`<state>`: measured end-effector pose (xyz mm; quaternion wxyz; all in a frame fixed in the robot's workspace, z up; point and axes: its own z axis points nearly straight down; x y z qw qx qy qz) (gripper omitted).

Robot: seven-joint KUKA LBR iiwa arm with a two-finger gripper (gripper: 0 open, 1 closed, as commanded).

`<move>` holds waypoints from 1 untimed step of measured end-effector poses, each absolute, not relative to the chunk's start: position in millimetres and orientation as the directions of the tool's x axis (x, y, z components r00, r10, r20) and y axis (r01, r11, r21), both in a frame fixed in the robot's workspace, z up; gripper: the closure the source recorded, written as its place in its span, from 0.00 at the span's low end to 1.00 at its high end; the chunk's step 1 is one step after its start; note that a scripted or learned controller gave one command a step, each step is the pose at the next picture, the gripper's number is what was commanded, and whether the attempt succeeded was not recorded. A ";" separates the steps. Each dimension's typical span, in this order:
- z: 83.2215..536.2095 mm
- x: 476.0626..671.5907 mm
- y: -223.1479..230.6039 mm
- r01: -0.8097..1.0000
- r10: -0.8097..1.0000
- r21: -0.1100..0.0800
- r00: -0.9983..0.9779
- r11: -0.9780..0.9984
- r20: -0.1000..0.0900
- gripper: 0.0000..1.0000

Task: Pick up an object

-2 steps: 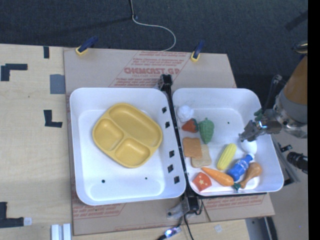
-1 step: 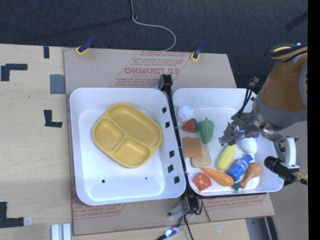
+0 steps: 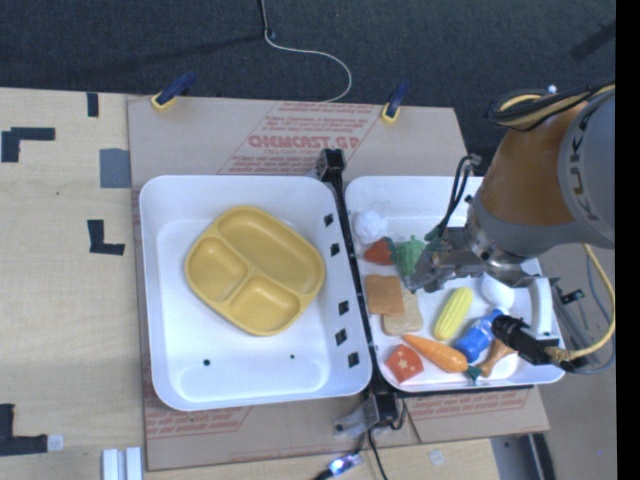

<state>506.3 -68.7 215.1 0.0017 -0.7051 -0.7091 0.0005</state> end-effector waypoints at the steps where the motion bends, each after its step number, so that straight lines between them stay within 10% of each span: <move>1: 209.9 497.9 -20.0 1.000 1.000 -0.004 -0.006 0.006 0.002 1.00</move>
